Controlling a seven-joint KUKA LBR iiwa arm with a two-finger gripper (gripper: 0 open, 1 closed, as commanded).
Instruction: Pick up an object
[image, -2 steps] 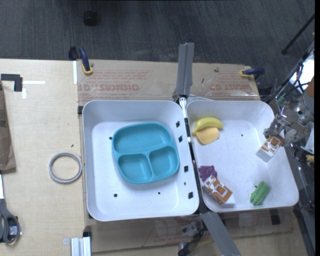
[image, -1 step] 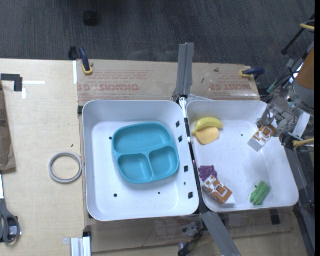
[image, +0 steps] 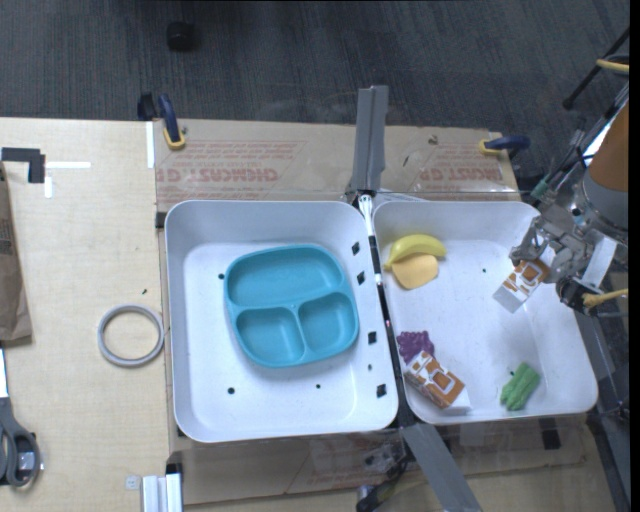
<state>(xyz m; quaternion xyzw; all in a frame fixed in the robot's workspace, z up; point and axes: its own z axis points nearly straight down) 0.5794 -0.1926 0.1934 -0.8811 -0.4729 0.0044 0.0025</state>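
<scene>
Between claw (image: 530, 262) fingers, small carton (image: 516, 287)

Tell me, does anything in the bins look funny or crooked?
Yes. A small orange-and-white carton hangs tilted between the fingers of the pincer, near the right bin's far right side. The blue tray sits askew in the left bin. Another orange-and-white carton lies slanted beside the purple grapes.

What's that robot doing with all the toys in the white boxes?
The robot arm's gripper is over the right bin, with a small orange and white carton right at its jaws. A banana, purple grapes, another carton and a green vegetable lie there too. The left bin holds a blue divided plate.
</scene>
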